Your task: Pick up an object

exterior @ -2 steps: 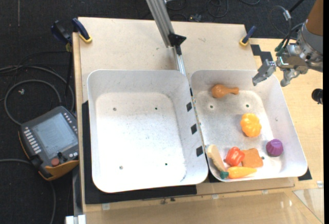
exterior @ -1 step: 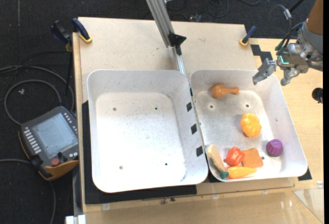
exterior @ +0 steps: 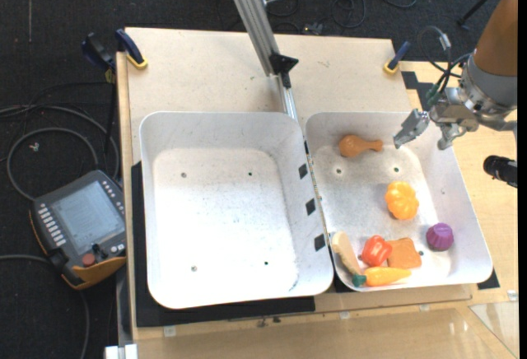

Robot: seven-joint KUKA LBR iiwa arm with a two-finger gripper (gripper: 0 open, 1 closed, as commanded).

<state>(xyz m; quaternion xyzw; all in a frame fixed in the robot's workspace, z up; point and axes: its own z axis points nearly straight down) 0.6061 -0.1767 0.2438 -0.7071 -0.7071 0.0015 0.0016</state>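
Observation:
The right bin (exterior: 461, 201) holds several toy foods: a brown drumstick (exterior: 360, 146) near its back, a yellow pepper (exterior: 401, 200) in the middle, a purple ball (exterior: 440, 236) at the right, and a red pepper (exterior: 375, 250), an orange block (exterior: 404, 254), a carrot (exterior: 385, 276) and a beige piece (exterior: 346, 251) by the front edge. My gripper (exterior: 428, 132) hangs over the bin's back right corner, to the right of the drumstick. Its two fingers stand apart, open, with nothing between them.
The left bin (exterior: 165, 135) lies beside the right one, split from it by a ridge with black markers (exterior: 310, 205). A slanted metal bar (exterior: 251, 7) rises behind the bins. A teach pendant (exterior: 78, 226) lies on the floor at the left.

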